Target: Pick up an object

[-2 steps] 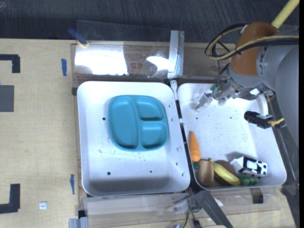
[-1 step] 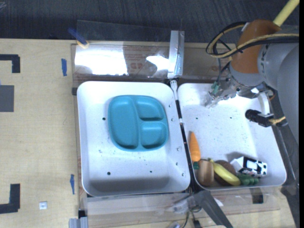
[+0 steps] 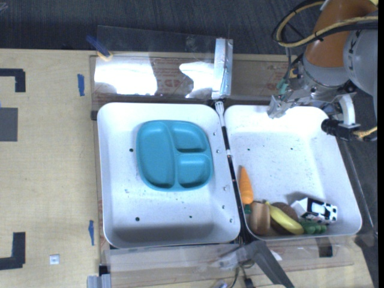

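Observation:
The right bin [image 3: 336, 161] holds a cluster of toys along its front wall. An orange carrot [image 3: 245, 186] lies by the left wall. In front of it sit a brown piece [image 3: 260, 218] and a yellow banana [image 3: 284, 219]. A black-and-white item [image 3: 319, 209] and a small green piece [image 3: 312, 225] lie to their right. My gripper [image 3: 278, 107] hangs over the back left rim of the right bin, far from the toys, with nothing visibly in it. The grey arm with its orange band [image 3: 336, 23] rises behind it at the upper right.
A blue divided plate [image 3: 174, 154] lies in the left bin [image 3: 120, 209]. A clear panel and a metal bracket [image 3: 222, 68] stand behind the bins. Black and yellow cables [image 3: 294, 17] loop around the arm. Bare white floor spans the middle of the right bin.

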Controlling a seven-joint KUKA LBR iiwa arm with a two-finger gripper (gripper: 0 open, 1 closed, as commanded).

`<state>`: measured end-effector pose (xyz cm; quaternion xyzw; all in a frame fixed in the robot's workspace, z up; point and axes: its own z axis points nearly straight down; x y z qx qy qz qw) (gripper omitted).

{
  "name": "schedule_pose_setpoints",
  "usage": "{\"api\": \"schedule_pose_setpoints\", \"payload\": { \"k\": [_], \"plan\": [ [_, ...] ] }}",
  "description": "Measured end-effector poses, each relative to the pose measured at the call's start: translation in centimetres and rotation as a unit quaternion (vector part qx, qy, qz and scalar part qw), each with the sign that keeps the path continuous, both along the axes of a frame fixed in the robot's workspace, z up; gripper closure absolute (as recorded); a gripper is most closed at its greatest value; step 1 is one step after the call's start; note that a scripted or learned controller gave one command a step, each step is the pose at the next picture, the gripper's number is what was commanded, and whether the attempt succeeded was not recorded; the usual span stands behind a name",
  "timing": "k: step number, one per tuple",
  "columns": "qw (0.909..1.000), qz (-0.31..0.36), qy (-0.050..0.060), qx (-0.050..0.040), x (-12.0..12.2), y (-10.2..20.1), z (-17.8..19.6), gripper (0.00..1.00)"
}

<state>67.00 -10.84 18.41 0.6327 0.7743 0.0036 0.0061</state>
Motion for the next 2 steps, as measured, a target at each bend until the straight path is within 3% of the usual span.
{"api": "schedule_pose_setpoints", "payload": {
  "k": [1, 2],
  "plan": [
    [0.9905, 0.138, 0.006, 0.0, -8.8, 0.5, 0.9, 1.0],
    [0.9999, -0.011, 0.005, 0.0012, -9.8, -0.9, -9.6, 1.0]
  ]
}}
